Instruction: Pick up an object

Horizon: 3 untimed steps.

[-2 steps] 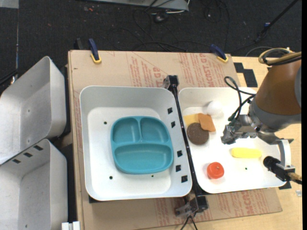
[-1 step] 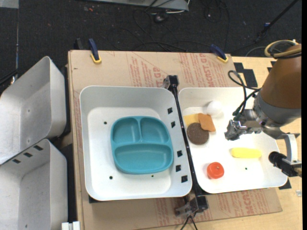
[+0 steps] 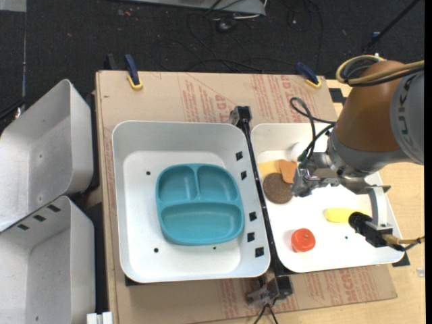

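Trouble could come if the gripper [image 3: 302, 179] bumps the brown round thing [image 3: 276, 187] and the orange piece [image 3: 288, 171] apart, because both sit tight together in the right bin [image 3: 331, 265]. I cannot tell what the gripper has hold of, if anything. A yellow thing [image 3: 337, 214] and a red cap [image 3: 303, 239] lie nearby.

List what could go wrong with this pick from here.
1. The claw sits beside a brown disc and an orange piece that touch; it may nudge both or grab neither.
2. They lie near the right bin's left wall, which may block the claw.
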{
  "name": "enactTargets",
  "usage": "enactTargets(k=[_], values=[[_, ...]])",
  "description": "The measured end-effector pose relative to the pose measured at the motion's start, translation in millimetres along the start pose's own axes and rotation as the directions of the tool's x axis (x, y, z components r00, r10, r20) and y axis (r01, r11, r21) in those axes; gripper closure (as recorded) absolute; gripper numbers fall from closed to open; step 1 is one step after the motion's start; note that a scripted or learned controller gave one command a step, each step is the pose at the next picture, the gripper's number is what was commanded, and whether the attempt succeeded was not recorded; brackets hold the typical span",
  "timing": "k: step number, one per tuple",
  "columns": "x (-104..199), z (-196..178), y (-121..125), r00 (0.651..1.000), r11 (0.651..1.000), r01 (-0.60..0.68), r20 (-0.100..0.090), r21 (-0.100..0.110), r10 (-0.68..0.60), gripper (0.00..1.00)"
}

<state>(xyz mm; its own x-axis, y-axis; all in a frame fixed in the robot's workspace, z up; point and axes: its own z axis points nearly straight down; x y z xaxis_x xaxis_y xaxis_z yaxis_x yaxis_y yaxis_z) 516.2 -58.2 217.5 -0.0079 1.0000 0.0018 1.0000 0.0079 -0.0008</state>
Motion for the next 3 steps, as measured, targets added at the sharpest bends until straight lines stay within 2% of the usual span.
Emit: enactTargets(k=[1, 2, 3], values=[[55.9, -11.1, 12.4, 1.000, 1.000, 0.001, 0.001, -0.002, -0.001, 1.00], [101.1, -16.4, 13.6, 1.000, 1.000, 0.000, 0.001, -0.001, 0.000, 1.00], [156.3, -4.8, 21.0, 1.000, 1.000, 0.000, 0.001, -0.001, 0.000, 1.00]])
